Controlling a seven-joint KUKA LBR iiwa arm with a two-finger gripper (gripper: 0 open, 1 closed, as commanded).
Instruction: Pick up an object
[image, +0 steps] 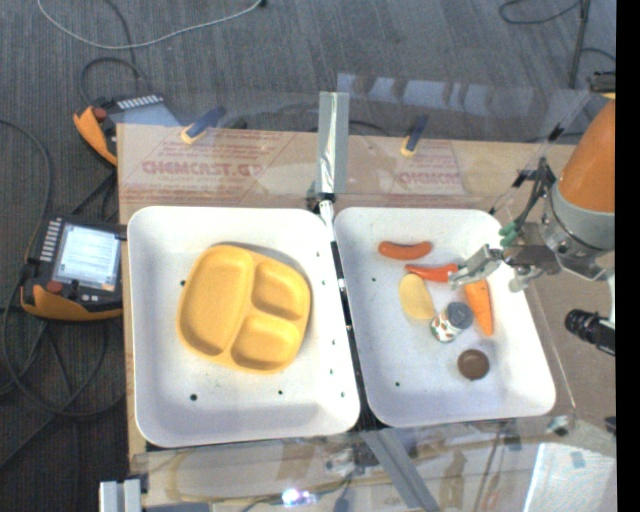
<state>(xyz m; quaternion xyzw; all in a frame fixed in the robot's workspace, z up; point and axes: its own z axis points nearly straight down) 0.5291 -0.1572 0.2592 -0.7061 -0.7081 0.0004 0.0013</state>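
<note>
The right bin (520, 400) holds several small items. An orange sausage (405, 249) lies at the back, with a red pepper (432, 271) just in front of it. A pale yellow oval piece (416, 297) sits beside a small grey-capped jar (452, 320). An orange carrot (481, 306) lies to their right, and a brown round piece (473, 363) is nearer the front. My gripper (497, 272) hovers over the carrot's far end, at the bin's right side. It is open, with nothing between its fingers.
The left bin (160, 400) carries a yellow tray (245, 307) with three compartments. A metal divider post (330, 150) stands behind the seam between the bins. A handheld pendant (75, 267) and cables lie on the floor to the left.
</note>
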